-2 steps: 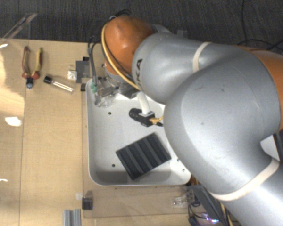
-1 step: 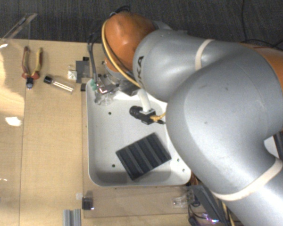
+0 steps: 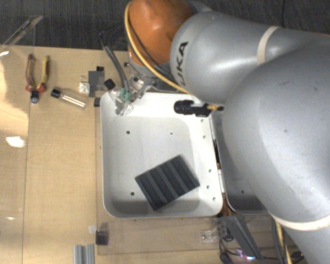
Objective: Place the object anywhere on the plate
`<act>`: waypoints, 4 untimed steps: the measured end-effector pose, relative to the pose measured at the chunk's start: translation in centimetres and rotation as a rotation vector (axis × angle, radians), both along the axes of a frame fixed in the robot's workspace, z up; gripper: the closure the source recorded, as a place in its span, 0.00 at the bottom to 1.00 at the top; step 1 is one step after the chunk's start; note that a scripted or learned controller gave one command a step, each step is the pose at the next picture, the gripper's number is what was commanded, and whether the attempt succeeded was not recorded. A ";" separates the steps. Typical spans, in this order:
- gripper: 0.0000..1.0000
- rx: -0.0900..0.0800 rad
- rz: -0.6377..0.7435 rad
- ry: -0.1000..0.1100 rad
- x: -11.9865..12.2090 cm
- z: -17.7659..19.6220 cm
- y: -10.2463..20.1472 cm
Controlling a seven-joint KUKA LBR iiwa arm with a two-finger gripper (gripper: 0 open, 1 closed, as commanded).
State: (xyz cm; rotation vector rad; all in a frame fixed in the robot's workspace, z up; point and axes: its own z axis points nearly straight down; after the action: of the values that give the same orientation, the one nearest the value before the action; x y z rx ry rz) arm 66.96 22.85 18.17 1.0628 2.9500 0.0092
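**Gripper at the far-left corner, ribbed piece near the front wall**

While the grey arm [image 3: 247, 92] reaches in from the right and covers most of the right-hand bin [image 3: 239, 202], its gripper [image 3: 125, 97] sits over the far-left corner of the left bin [image 3: 107, 164]. Something pale green and translucent shows at the tip there, too small and blurred to name; whether it is gripped cannot be told, and neither can the jaw opening.

On the floor of that bin rests a dark ribbed slab [image 3: 167, 182], toward the near wall and slightly right of centre. It lies well apart from the gripper, nearer the viewer and to the right of it. Roughly rectangular, the slab has parallel grooves along its surface, and its long axis runs diagonally from near-left to far-right. It looks flat, matte and rigid. Which item the task means by object and which by plate is not certain; the slab is judged the likelier landing surface, being broad and flat.

Should that reading hold, the coming move turns on travel from the far-left corner toward the near-right, ending above the grooved face.

Beyond the bin, on the wooden bench [image 3: 49, 175], lie red-handled pliers [image 3: 36, 75] at far left.
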 end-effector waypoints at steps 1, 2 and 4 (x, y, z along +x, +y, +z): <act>1.00 -0.002 0.363 -0.003 -1.1 4.5 0.6; 1.00 -0.001 0.240 0.002 -1.9 -1.3 0.7; 1.00 -0.012 0.954 -0.005 -0.6 -6.3 0.2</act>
State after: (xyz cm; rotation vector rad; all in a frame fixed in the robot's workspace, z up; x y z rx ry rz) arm 66.34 23.07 11.88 -0.4099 3.1036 -0.0016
